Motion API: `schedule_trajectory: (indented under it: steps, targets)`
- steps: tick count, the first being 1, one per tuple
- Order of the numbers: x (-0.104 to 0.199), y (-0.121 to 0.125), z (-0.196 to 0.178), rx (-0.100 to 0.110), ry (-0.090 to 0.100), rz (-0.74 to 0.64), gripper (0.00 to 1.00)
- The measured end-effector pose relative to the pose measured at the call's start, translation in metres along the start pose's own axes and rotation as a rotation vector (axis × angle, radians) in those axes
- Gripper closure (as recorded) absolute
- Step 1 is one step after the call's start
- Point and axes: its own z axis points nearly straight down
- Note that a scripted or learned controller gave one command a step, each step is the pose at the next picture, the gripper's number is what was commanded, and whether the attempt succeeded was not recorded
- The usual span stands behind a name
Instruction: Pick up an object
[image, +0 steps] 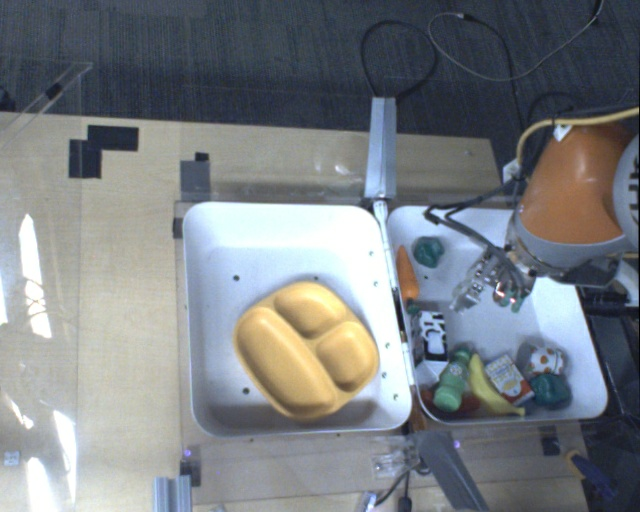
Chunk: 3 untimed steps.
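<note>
While end effector hovers, banana lies below-frame; apart.

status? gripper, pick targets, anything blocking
Gripper hovering over right bin, nothing between fingers. Banana, carrot unpicked in that bin. Yellow tray in left bin. No blockers.

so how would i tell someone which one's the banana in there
Start at the right bin, the white one under the orange-banded arm. Go to the cluster of small things along its near edge. The banana is the curved yellow piece lying between the green bottle and the small printed carton, the only long yellow shape there.
</note>
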Motion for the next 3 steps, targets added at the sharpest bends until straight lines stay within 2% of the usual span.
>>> schedule_trajectory:
  steps: [1, 2, 3]
  targets:
    - [0.019, -0.014, -0.099, 0.000, -0.001, -0.113, 1.00]
    - [0.015, 0.026, -0.076, 0.001, 0.002, -0.013, 1.00]
    - [0.027, 0.022, -0.036, 0.000, 0.002, -0.306, 1.00]
